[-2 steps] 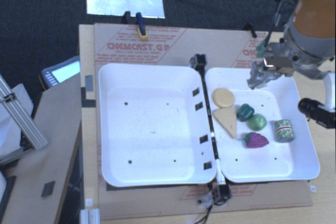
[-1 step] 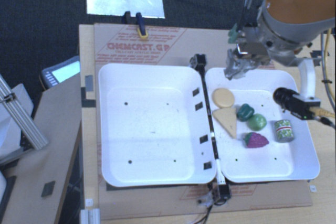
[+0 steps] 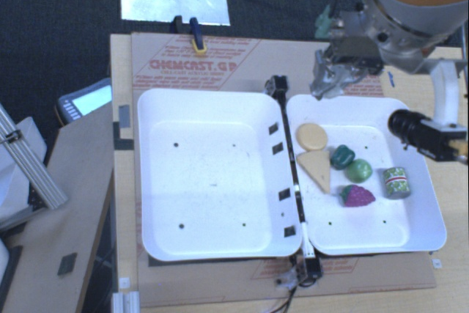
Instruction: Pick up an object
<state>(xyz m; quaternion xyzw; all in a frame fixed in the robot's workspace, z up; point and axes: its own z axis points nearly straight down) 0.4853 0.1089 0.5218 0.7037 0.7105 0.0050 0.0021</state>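
Observation:
The right bin holds several small things: a round tan disc, a pale yellow cheese wedge, a dark green pepper, a light green ball, a magenta berry cluster and a small striped can. My gripper hangs above the far left corner of that bin, beyond the tan disc and apart from every object. I see nothing between its fingers.
The left bin lies beside the right one, joined by a black clipped seam. A black cylindrical fixture juts over the right bin's right rim. Cardboard lies under both bins.

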